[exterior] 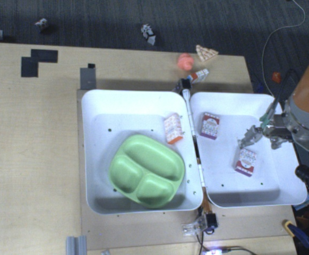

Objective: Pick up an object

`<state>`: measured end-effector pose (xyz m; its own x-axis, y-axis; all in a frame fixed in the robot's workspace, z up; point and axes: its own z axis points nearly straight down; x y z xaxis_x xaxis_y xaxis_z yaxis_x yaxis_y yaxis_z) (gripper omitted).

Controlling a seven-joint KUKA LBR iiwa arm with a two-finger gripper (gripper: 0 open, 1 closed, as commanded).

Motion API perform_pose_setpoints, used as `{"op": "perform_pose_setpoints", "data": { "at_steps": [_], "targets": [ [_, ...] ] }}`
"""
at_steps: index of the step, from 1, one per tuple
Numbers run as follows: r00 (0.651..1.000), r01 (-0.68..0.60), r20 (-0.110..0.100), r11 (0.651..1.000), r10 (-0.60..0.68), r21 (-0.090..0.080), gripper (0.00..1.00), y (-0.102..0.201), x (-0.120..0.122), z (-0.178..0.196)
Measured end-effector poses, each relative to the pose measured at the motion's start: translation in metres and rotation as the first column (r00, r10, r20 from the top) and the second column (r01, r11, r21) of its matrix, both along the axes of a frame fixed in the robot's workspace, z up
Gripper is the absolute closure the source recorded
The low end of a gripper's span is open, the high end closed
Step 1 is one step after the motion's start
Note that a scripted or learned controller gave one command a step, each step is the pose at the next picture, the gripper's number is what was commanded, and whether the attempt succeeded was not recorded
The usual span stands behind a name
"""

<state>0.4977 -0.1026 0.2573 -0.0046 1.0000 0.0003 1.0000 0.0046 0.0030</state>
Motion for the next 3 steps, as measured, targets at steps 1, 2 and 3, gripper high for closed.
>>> {"op": "perform_pose_setpoints", "data": {
  "at_steps": [1, 2, 3],
  "targets": [
    [1.000, 0.003, -0.003, 1.000, -0.003, 0.000, 0.00, -0.050, 0.023, -0.121],
    [1.000, 0.004, 0.012, 1.000, -0.003, -0.007, 0.00, -0.007, 0.037, -0.168],
    [1.000, 0.000, 0.013, 1.000, 0.000, -0.004, 0.00, -0.035, 0.101, -0.167]
  ]
}}
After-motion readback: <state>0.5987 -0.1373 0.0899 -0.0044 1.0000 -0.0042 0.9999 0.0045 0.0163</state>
